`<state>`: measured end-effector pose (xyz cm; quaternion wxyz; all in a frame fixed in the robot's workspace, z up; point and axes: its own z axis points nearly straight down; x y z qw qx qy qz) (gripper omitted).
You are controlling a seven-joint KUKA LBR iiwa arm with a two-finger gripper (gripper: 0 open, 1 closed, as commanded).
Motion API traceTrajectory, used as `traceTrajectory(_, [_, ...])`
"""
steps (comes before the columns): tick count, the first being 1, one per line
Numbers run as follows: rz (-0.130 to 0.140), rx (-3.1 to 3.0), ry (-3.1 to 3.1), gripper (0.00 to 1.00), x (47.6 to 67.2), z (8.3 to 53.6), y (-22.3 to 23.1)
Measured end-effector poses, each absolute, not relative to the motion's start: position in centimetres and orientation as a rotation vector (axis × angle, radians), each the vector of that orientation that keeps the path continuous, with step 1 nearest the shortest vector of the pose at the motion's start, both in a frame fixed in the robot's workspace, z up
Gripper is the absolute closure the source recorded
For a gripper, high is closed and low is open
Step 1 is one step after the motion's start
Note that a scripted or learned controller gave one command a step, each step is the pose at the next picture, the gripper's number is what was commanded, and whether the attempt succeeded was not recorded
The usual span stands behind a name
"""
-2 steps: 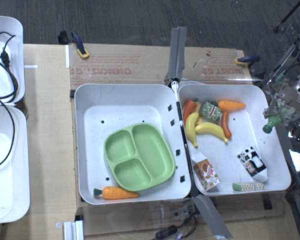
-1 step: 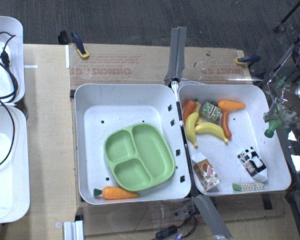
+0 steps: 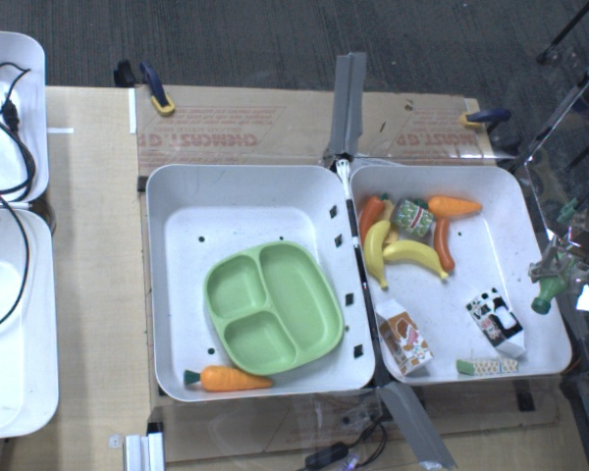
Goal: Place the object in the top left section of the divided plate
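While claw (image 3: 555, 281) hangs at right bin's (image 3: 526, 209) edge (open or shut, can't tell), likely object is banana (image 3: 412, 253) in that bin, divided plate (image 3: 273, 307) left. Light, stiff, slick plastic; grab mid-curve.

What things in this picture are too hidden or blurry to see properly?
- Claw: at the camera view's right edge, blurred; open or shut is unclear.
- Small green-and-white packet: print too small to read.
- Carton: leans on the bin divider, picture too small to identify.

Pale metal gripper (image 3: 562, 263) with a green tip at the frame's right edge
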<state>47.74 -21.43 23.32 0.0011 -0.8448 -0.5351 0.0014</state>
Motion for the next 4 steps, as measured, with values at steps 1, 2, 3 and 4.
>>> traceTrajectory(1, [0.004, -2.709, -1.586, 1.0, 47.8, 22.0, -20.6])
traceTrajectory(2, [0.005, -2.629, -1.718, 1.0, 50.3, 30.6, -18.3])
traceTrajectory(3, [0.006, -2.575, -1.8, 1.0, 50.1, 31.9, -21.1])
traceTrajectory(4, [0.007, -2.766, -1.488, 1.0, 52.7, 31.4, -20.9])
